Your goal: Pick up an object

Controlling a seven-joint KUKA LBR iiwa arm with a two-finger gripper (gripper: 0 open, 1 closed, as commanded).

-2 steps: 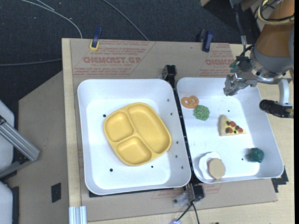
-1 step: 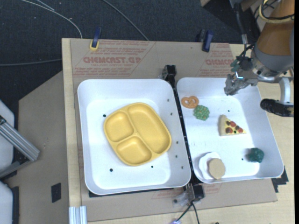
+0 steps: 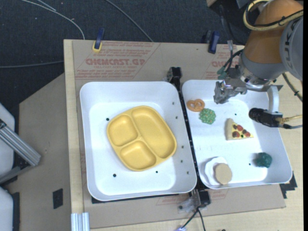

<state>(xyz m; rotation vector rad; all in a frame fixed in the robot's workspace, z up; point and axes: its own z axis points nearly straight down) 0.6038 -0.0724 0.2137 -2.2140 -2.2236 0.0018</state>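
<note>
Two white bins are sitting side by side on a bench. A yellow divided plate (image 3: 141, 137) is lying in the left bin (image 3: 91, 129). In the right bin (image 3: 274, 172), a grey arm is reaching in from the right, its gripper (image 3: 222, 94) hovering at the far end; its fingers are pointing down, and their spread cannot be told. Just near of the gripper, a pretzel (image 3: 195, 105) is lying beside a green cluster (image 3: 207, 116). A pizza slice (image 3: 237, 130) is lying mid-bin, a teal lump (image 3: 263, 160) near right, a tan disc (image 3: 223, 173) near left.
</note>
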